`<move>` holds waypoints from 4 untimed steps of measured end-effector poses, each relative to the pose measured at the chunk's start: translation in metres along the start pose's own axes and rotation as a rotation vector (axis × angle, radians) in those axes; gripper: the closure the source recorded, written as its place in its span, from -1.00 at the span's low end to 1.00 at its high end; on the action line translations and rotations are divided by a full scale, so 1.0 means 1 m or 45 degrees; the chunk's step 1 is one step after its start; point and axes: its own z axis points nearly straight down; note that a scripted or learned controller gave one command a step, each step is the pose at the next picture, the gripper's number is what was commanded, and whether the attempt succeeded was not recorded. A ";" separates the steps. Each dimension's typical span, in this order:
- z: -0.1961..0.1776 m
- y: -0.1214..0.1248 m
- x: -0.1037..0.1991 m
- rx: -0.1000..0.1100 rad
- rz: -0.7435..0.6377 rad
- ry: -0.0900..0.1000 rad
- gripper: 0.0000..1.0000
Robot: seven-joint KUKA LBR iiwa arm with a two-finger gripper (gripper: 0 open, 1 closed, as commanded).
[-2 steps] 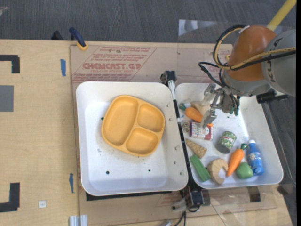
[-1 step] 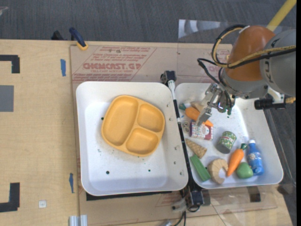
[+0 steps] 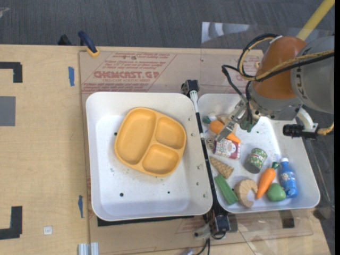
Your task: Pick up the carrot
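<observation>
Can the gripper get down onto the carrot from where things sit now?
Probably yes. The carrot lies uncovered in the right bin, open from above. It is crowded, though: the green can, blue bottle and a green piece sit close. The gripper is over the bin's far-left part.

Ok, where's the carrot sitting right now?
The carrot lies in the right bin, near its front right corner, between the bread slice and the blue bottle, below the green can.

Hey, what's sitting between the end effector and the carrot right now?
In the camera view, a small red and white carton and a green can lie between the end effector and the carrot.
</observation>
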 end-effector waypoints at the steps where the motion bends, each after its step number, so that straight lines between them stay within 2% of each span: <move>1: 0.001 -0.001 -0.001 -0.001 0.429 -0.008 -1.00; 2: 0.001 -0.001 -0.013 0.001 0.867 -0.009 -1.00; 3: 0.000 -0.005 -0.006 0.004 1.343 -0.012 -1.00; 4: 0.000 -0.009 -0.004 0.005 1.541 -0.018 -1.00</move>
